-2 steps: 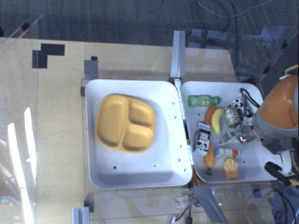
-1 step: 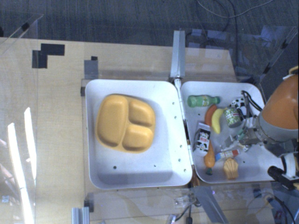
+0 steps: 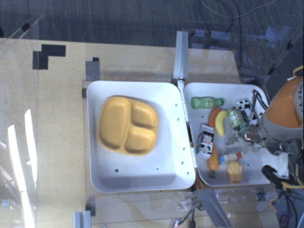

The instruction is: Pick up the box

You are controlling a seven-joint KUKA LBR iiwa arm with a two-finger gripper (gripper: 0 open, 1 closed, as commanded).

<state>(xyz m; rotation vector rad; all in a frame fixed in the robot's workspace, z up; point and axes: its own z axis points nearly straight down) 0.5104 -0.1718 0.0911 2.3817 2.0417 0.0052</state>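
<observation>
**Box untouched in the right bin; arm at the bin's right side**

Camera view:
- Right bin (image 3: pixel 256 180) holds the clutter. The box (image 3: pixel 205 141), small, white with black print, lies flat near the bin's left wall, just beside a carrot (image 3: pixel 213 159) that runs down from its lower edge.
- Close by: a yellow banana (image 3: pixel 220 122) and a red-orange piece up and to the right of the box, a green bottle (image 3: pixel 205 102) at the top, a small tube (image 3: pixel 232 156) and a ridged tan piece (image 3: pixel 234 171) lower right.
- Left bin (image 3: pixel 137 179) carries a yellow three-part tray (image 3: pixel 127 125), well apart from the work.
- Gripper (image 3: pixel 247 136) sits low at the right of the bin, near a green-and-white wrapped item (image 3: pixel 236 118), well apart from the box. Nothing visible between its fingers; how wide it stands, cannot tell, too much metal clutter there.

Judgement on the step: approach not yet made. Best to travel left across the bin above the items, then descend straight onto the box, closing across its narrow width. The carrot touching or nearly touching its lower end is the hazard; keep the fingers on the long sides, clear of that end.
</observation>
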